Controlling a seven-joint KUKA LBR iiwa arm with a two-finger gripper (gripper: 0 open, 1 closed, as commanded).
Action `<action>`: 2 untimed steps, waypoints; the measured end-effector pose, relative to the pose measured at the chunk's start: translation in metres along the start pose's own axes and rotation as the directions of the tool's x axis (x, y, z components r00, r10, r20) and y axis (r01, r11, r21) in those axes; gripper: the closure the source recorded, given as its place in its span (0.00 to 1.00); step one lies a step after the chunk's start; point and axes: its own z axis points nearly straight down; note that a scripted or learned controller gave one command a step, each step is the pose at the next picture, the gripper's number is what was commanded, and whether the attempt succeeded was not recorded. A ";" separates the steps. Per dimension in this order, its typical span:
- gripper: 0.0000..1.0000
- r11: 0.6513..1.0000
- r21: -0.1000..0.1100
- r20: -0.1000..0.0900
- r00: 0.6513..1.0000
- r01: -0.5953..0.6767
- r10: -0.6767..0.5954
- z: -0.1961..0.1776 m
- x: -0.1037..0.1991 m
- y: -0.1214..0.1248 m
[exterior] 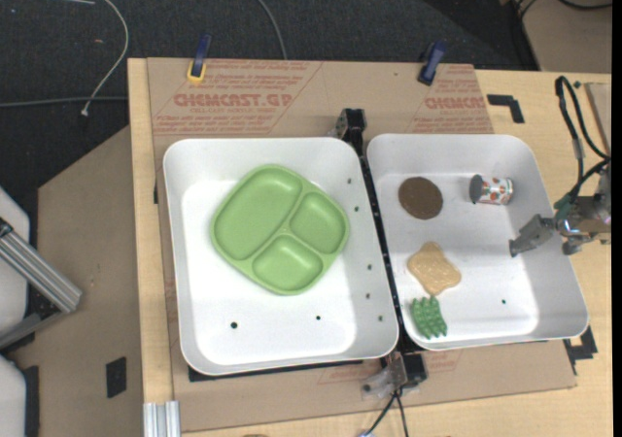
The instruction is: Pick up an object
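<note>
Single fixed camera, high above the table, looking down at a slant. Both white bins sit mid-frame: left bin, right bin beside it. Far enough back to catch dark floor beyond the table's far edge.

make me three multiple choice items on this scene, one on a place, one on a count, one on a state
1. Where does the green three-compartment plastic plate lie?
A. left white bin
B. right white bin
C. on the cardboard

2. How many loose things lie in the right white bin?
A. two
B. four
C. six

3. How does the small red and white can rest?
A. upright
B. on its side
C. between the gripper's fingers

Answers: 1 A, it sits in the left white bin. 2 B: the brown round disc, the can, the tan toast-shaped piece and the green bumpy toy. 3 B, its silver end faces sideways, apart from the gripper.
</note>
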 end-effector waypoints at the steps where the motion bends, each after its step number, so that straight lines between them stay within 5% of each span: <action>1: 0.00 1.000 0.005 -0.002 1.000 0.000 0.000 0.062 0.000 -0.003; 2: 0.00 1.000 0.004 -0.003 1.000 0.000 0.000 0.114 0.001 -0.003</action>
